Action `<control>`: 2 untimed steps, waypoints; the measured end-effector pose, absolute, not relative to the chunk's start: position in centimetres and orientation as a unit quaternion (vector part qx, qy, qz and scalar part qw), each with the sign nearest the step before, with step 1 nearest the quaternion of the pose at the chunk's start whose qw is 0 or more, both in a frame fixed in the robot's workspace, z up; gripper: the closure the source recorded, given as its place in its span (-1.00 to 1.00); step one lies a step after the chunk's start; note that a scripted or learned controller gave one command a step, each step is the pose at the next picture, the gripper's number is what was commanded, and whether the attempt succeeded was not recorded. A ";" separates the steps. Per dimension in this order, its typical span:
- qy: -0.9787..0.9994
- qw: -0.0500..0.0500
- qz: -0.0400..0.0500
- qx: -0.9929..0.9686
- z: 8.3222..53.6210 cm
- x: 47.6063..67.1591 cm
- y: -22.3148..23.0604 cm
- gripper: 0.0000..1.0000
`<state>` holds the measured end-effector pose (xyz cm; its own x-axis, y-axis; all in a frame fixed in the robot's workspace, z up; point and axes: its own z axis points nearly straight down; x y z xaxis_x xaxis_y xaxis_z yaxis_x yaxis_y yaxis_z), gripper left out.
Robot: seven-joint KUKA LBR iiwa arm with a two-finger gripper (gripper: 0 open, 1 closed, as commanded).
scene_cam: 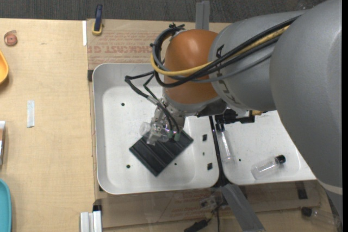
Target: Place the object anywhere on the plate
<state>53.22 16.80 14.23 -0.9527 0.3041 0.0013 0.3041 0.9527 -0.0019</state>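
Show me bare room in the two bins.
Left bin: bare floor along its left wall, west of the black plate. The gripper crowds the plate's top. Right bin: bare between two clear vials.

Two white bins (109, 171) — one black plate (157, 155), two clear vials (267, 167).

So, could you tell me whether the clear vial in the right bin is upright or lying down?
Lying down: the clear vial rests on its side on the right bin floor, black cap pointing right.
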 end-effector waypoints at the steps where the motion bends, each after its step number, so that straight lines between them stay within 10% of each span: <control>1: -1.000 -0.002 0.000 -0.011 20.9 58.4 21.8 1.00; 2: -1.000 -0.001 0.000 0.025 28.1 53.4 22.9 1.00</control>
<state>53.43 22.85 28.05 -0.9988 -0.0495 -0.0022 -0.0495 0.9988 0.0003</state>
